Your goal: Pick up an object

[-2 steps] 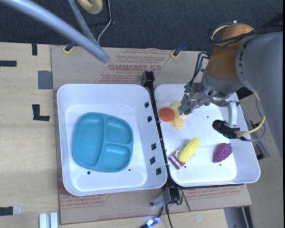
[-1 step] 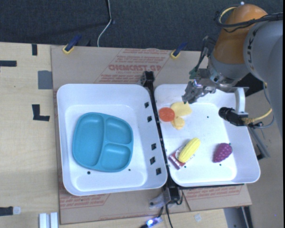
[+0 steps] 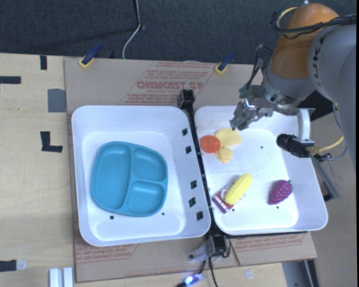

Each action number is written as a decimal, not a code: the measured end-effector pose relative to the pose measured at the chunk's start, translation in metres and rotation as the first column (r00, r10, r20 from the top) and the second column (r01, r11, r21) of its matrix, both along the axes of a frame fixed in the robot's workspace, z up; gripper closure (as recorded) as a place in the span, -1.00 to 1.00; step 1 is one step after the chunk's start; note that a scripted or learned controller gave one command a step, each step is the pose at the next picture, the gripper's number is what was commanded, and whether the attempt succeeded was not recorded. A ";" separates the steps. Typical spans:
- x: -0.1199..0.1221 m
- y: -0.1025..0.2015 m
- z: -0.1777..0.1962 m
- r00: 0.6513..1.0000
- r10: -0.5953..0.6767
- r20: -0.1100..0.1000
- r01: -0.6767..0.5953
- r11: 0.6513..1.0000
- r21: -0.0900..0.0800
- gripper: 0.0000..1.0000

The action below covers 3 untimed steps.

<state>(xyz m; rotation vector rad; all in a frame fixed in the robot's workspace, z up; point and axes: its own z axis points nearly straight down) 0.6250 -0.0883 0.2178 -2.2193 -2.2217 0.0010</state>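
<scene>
Cardboard [image 3: 167, 85] under bins bears mirrored red lettering.

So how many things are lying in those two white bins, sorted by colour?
Blue: 1, the divided plate in the left bin.
Yellow: 3, the corn cob and two toy food pieces in the right bin.
Orange-red: 1, the round piece.
Purple: 1, the grapes.
Red: 1, the small packet.
Total: 7

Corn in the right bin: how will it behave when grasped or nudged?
The corn looks like moulded plastic, so probably stiff and light. Its rounded, tapered cob shape may roll sideways if nudged. It overlaps a red packet, so lifting could drag that along.
</scene>
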 end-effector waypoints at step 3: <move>-0.034 0.156 0.012 1.000 0.003 -0.002 -0.003 1.000 0.000 1.00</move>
